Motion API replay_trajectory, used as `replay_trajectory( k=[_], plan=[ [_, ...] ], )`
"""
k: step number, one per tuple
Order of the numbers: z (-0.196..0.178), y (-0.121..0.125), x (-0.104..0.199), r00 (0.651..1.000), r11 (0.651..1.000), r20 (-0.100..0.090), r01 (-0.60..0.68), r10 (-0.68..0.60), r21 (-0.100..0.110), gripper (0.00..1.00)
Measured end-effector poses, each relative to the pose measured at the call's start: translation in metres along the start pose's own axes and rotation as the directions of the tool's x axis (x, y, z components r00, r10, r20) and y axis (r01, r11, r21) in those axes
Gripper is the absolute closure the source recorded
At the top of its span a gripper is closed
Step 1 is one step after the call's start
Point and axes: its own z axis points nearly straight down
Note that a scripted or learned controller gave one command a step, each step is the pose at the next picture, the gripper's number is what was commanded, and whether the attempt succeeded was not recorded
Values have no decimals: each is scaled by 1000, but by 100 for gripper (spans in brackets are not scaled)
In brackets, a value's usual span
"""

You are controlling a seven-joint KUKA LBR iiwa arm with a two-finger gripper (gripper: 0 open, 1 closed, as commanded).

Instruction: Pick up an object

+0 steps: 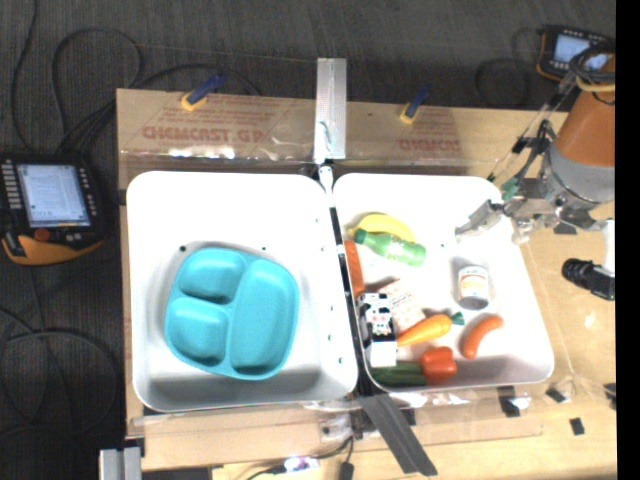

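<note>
Objects for picking crowd the right white bin: a green plastic bottle lies with its long axis running left to right, slightly tilted, cap toward the right, against a yellow banana just behind it. Nearer sit a small white jar, an orange carrot pointing left-near, and a red-orange sausage. The gripper hovers over the bin's far right corner, fingers apart, gripping nothing. A turquoise divided plastic plate rests in the left white bin.

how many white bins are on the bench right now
2: the left white bin holds a blue divided tray; the right white bin holds small toy foods.
</note>
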Motion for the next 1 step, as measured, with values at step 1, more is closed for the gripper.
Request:
replay_trajectory(
  k=[1],
  plan=[
    [112, -29, -11, 992, 992, -7, 126, -126, -7, 0]
  ],
)
